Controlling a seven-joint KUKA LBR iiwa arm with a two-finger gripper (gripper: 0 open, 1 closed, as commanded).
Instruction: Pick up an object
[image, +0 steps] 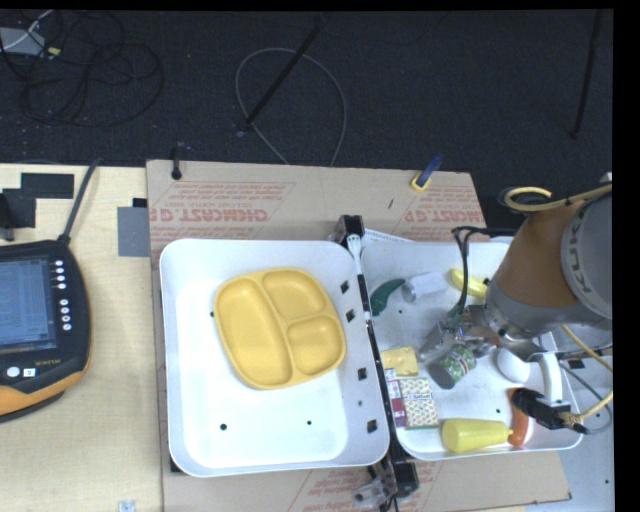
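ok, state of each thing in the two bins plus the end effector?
yellow divided plate: lies flat in the left bin, right way up, nothing on it
end effector: low in the right bin, among the clutter
yellow block: flat on the bin floor
yellow bottle: on its side
patterned card: lying flat

Glossy yellow plastic plate (281, 326) in smooth white bin (190, 400); matt cardboard (300, 205) beneath.
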